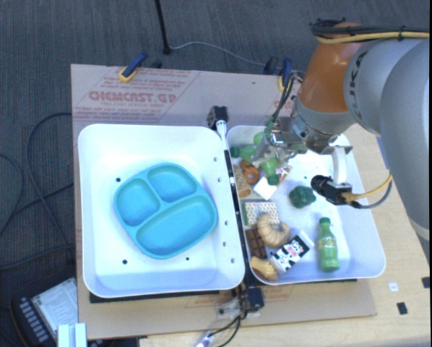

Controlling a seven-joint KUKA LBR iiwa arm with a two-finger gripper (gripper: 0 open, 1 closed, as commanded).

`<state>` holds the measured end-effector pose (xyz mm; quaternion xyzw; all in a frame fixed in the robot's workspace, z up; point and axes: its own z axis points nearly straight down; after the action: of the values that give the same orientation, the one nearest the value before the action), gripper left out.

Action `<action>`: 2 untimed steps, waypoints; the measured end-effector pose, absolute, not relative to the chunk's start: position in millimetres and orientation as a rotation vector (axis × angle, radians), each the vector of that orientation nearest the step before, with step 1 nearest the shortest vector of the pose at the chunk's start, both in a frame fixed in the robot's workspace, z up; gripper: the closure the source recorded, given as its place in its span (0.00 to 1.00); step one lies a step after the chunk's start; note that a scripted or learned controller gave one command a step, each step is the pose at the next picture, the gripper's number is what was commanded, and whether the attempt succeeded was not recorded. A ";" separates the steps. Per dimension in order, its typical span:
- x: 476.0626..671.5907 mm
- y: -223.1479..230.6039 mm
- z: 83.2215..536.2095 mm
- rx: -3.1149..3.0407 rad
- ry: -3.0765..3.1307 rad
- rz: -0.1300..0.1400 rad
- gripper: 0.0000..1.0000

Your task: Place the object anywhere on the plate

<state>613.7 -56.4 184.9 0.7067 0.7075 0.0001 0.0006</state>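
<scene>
Hand (274, 144): low over right white bin (360, 262), 12 o'clock corner, among toy food; finger state cannot be told. Grasp to be confirmed before carry toward blue three-compartment plastic plate (166, 210), 9 o'clock.

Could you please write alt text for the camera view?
The arm's hand reaches down into the right bin, which holds toy foods including a green bottle and a croissant. The left bin holds a blue divided plate.
</scene>
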 end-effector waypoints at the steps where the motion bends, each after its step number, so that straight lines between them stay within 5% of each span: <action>1: 552.0 -162.6 221.7 2.223 2.218 -0.003 1.00; 2: 483.8 -78.6 252.2 2.220 2.223 -0.001 1.00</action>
<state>483.8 -78.6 252.2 0.7066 0.7077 -0.0002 -0.0002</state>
